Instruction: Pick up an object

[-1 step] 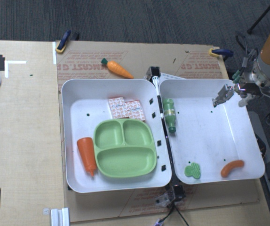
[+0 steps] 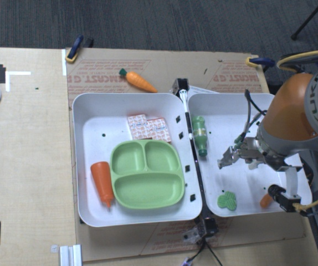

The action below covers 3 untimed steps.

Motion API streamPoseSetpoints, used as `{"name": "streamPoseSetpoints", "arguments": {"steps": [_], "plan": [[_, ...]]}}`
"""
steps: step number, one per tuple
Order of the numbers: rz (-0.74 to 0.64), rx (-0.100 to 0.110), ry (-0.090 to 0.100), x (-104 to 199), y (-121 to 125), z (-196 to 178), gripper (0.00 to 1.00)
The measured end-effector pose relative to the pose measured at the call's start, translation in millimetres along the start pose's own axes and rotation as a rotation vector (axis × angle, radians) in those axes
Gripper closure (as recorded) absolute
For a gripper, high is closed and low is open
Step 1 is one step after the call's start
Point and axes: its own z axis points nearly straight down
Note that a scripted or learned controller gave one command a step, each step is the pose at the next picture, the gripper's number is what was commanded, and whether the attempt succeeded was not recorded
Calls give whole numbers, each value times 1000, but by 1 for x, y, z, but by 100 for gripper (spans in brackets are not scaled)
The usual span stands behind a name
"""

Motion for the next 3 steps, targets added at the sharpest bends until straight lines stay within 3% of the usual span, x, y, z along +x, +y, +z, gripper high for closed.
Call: {"name": "streamPoseSetpoints", "arguments": {"steps": [1,2,3], "plan": [[438,0,-1,53,64,-67,0],[325,0,0,-13,27,-17,0],[536,1,1,-4,-30,33,0]]}}
